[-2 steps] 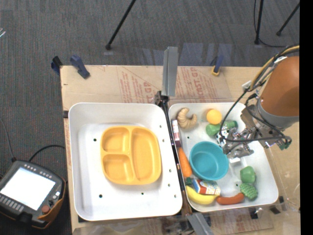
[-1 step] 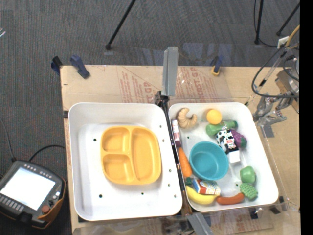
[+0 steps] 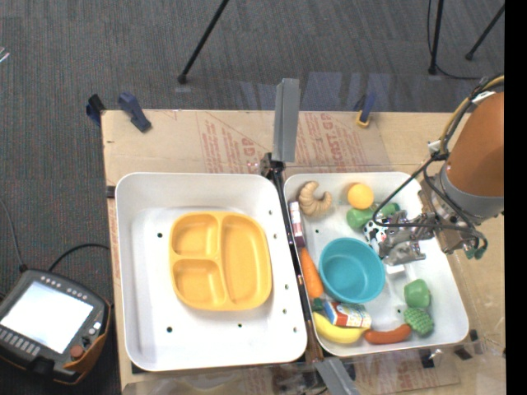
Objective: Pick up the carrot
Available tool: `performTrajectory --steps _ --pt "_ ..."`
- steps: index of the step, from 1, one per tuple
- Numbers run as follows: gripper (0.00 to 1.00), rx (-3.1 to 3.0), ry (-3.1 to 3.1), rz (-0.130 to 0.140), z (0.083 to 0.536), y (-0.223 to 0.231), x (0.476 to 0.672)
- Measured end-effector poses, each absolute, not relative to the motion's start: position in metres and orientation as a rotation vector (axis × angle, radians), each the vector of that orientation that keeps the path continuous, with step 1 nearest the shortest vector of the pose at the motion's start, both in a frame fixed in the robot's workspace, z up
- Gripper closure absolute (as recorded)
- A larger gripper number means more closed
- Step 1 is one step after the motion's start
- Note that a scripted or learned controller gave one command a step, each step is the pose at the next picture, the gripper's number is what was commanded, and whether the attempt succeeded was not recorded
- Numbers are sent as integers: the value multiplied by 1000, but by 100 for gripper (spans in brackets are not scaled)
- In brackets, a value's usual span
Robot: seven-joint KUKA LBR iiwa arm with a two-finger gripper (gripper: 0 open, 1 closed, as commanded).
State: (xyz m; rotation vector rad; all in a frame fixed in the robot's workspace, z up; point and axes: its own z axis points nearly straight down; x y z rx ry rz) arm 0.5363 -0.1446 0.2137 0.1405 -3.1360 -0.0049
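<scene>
carrot in right bin (white), plywood bench, grey carpet

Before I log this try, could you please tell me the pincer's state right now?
Pincer: cannot be told; it hovers over the right bin, away from the carrot.

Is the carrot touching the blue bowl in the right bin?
Touching. The camera view shows the carrot lying along the bin's left wall with its side against the blue bowl, no white floor visible between them.
</scene>
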Motion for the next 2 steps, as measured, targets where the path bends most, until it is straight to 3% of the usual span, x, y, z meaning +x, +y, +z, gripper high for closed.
performTrajectory --steps 1,2 --pt "100 -231 -3137 1 276 -214 481" --pt "100 -47 -3144 -2 285 -211 560"
